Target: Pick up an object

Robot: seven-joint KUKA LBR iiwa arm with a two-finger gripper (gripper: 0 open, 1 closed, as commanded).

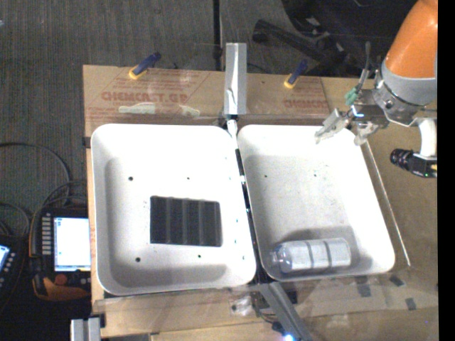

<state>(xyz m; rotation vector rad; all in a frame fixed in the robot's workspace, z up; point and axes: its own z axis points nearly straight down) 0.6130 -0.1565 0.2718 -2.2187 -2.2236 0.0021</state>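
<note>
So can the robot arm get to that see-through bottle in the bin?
Probably yes. The bottle lies alone at the near end of the right bin, with nothing over it. The gripper sits over that bin's far right corner, with open space between.

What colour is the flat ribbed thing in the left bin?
Black, or very dark grey, with lengthwise ribs: the ribbed slab lies flat in the left bin, seen in the camera view.

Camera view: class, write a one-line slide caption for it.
Gripper poised over the right bin's far corner, clear bottle lying at its near edge, dark ribbed block in the left bin.
</note>
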